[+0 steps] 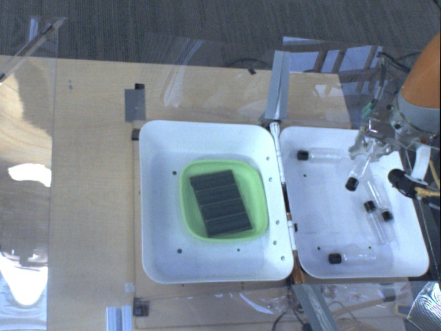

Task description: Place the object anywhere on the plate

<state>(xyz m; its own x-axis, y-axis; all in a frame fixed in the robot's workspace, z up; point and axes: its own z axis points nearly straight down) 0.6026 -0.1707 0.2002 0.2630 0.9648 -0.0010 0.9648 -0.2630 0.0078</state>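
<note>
The object, as I judge it, is the clear tube (357,171) with a black cap at its lower end. It lies slanted in the right bin (324,209), near the far right corner, and its upper end reaches up under the pincer (367,145). Its body is almost transparent against the white floor, so the cap is the only part that shows clearly. It looks thin, smooth and round, so it will probably roll or slip easily.

The pincer hangs just over the upper end of this tube. I cannot tell if it is open or closed, and I cannot tell if it really holds the tube.

To do this step well, the grip should cross the tube's long axis, near its middle, so that it does not tip. The lift should be straight up, because other tubes (377,216) lie near.

The green plate (187,185) stands in the left bin (158,185), well apart from the tube, and a dark ribbed block (220,203) already covers its middle. The release should be low, so the tube does not roll off. Both bins rest on the wooden worktop (89,185).
</note>
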